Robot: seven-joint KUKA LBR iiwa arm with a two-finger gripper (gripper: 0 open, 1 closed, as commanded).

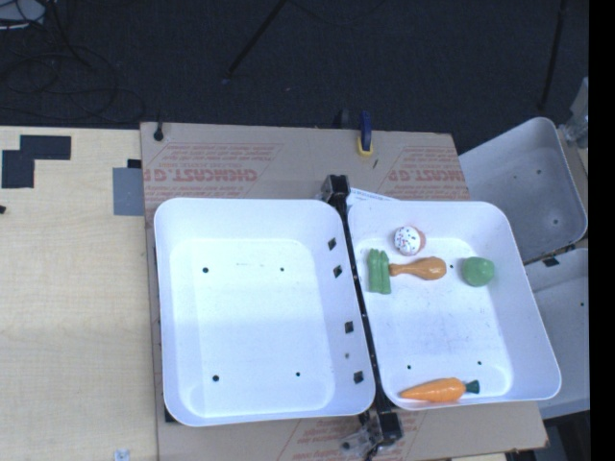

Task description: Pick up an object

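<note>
One thing cannot be told: the gripper's state. Five objects lie in the right-hand bin (538, 339): a speckled ball (408, 239), green vegetable (379, 271), drumstick (419, 269) and green lump (479, 271) near its far edge, and a carrot (437, 390) at its near edge.

A: Where does the camera sit?

B: Above the surface (67, 286), looking down at a slant, far enough back to take in both white bins whole.

A: Which way does it face?

B: The left bin (178, 221) and right bin (524, 301) lie side by side across the middle; dark floor with cables fills the top edge.
</note>
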